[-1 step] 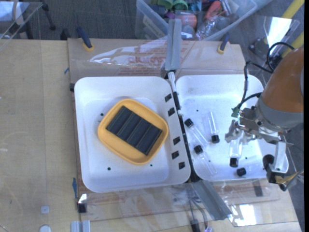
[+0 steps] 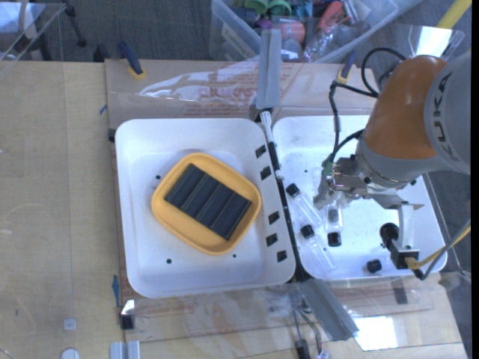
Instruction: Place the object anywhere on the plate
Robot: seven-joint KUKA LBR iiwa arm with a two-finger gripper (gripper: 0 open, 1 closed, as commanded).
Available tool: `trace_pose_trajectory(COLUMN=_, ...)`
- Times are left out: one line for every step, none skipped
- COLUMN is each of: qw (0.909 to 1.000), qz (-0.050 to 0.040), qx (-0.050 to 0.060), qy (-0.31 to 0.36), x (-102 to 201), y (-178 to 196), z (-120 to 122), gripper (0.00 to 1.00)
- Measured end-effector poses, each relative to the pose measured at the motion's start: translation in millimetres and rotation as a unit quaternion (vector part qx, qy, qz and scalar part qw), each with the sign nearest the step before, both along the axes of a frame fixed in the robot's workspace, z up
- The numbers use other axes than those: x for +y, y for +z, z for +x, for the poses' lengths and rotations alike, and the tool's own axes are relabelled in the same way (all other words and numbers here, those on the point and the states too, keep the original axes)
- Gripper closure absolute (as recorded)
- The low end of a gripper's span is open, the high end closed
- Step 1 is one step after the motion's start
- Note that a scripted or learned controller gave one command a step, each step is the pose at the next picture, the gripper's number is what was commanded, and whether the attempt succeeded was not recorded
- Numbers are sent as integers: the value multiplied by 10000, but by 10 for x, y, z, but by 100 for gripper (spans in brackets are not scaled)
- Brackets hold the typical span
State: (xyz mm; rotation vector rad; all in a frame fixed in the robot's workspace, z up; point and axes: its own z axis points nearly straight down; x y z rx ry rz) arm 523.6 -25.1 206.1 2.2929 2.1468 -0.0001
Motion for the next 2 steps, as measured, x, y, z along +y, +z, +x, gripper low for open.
trace_pose_trajectory(qw=9991, qz=3, qx=5, qy=434, x=783, y=-225, z=351, gripper=100)
trace_pose_trajectory(qw=9990, qz=1, qx=4, qy=436, x=783, y=-223, z=352, gripper=0)
